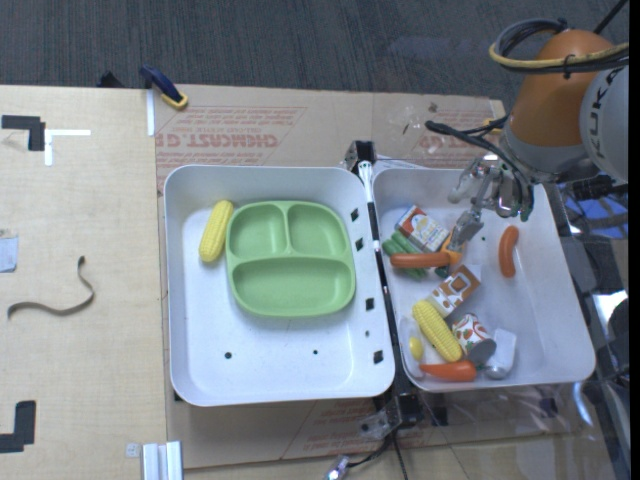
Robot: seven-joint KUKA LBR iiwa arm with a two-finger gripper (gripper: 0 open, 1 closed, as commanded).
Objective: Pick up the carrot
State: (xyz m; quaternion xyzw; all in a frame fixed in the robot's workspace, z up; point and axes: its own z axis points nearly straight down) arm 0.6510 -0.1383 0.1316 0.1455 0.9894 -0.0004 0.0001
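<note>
Carrot [422,260]: lying in right bin [545,268], beside a snack box [424,229]. Gripper [467,230]: hovering just right of it, finger state impossible to tell. Step: approaching. Next: lowering to straddle it.

Green divided plate [290,258] and yellow corn cob [215,230] in the white left bin [190,358]; orange carrot [422,260] with green top in the right bin [545,358]
</note>
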